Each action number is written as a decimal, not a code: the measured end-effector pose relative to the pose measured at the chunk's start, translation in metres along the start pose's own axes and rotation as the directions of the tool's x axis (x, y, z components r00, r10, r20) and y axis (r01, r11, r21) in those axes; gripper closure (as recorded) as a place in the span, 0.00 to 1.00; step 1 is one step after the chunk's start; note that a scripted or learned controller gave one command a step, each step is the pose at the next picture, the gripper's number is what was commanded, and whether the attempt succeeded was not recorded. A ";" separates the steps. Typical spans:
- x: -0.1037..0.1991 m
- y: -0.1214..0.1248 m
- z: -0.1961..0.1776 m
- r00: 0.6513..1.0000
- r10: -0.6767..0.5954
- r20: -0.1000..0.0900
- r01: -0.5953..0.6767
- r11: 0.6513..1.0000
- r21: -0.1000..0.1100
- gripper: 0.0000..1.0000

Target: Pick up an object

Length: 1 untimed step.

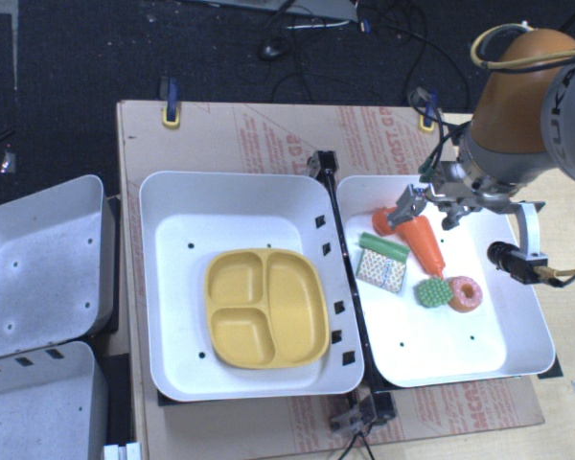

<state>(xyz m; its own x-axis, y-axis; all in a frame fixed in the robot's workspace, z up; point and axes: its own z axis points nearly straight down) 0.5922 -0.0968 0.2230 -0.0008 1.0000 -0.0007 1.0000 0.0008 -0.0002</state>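
Nearest the camera, the front walls of two shallow white bins run along the near side of the bench (230, 127), which is covered in brown cardboard with red print. On the left, the left bin (163, 257) holds a yellow plate (266, 307) with three compartments, lying flat near the middle of the bin floor. A black divider strip separates this bin from the right bin (517, 343). In the right bin, toward its far left part, lies a small box (381, 269) with a speckled face and a green strip along its far edge. Just right of it lies an orange carrot (424, 241), slanting from far left to near right, with a red piece (383, 221) at its far end. Near the carrot's near tip sits a green knobbly toy (433, 292), touching a pink ring doughnut (465, 294) on its right. The gripper (424, 204) hangs over the carrot's far end, its fingers spread apart with nothing between them. Behind it rises the grey arm (565, 123) with its orange band (517, 94), coming in from the right.
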 end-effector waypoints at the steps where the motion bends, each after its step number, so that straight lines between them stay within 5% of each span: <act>1: 0.003 0.001 0.043 1.000 0.001 -0.001 -0.001 1.000 0.004 0.00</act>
<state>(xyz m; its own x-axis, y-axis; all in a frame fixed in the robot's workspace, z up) 0.5935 -0.0942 0.1797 0.0004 1.0000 0.0003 1.0000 -0.0004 -0.0043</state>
